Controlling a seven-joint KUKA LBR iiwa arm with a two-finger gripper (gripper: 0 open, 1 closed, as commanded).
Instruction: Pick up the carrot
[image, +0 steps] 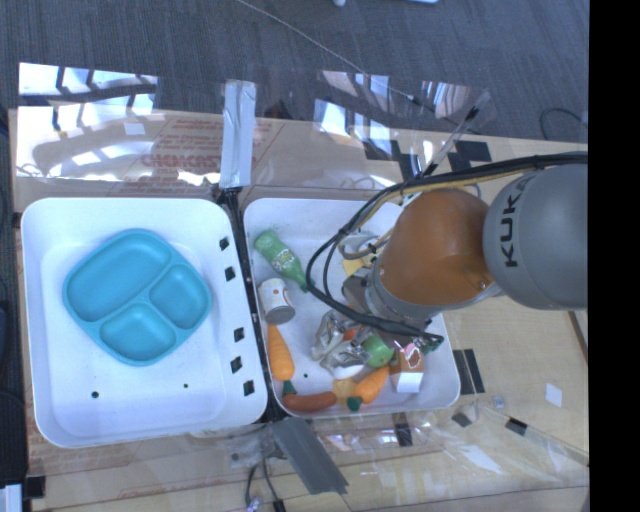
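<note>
My wrist band (437, 250) is a smooth, glossy orange shell, and the link above it (540, 235) is satin grey, painted metal by the look of it. My end effector (340, 335) shows bare, shiny metal among black rubbery cables (330, 255). Both bins, left (40, 300) and right (300, 212), look like smooth white plastic with a soft sheen. The divided tray (137, 295) is matt blue plastic. The carrot (279, 352) looks like smooth orange plastic with a slight gloss; the green bottle (280, 258) is shiny plastic. The counter (150, 150) looks like pale wood under a clear, reflective sheet, with a strip of dull grey tape (238, 135).
</note>
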